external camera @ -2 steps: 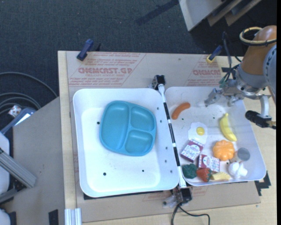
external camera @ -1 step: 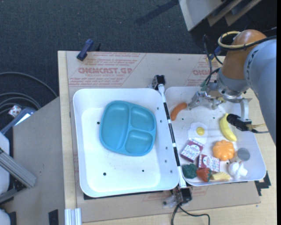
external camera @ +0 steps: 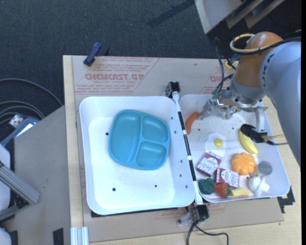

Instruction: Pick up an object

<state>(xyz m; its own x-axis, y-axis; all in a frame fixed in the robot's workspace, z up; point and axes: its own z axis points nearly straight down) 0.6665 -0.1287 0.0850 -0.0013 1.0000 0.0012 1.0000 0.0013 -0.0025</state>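
Blue tray in left bin, toy foods right

The floor was dark blue-grey carpet, filling the top and left of the frame. The surface in the middle was a light brown board with red letters printed on it. A small blue clip sat at its upper left corner. Grey cables curled over the carpet at the left edge. Below them, in the lower left, lay a flat grey board, and a grey metal bar crossed it at a slant. At the top right stood something pale and boxy. The light was soft and even.
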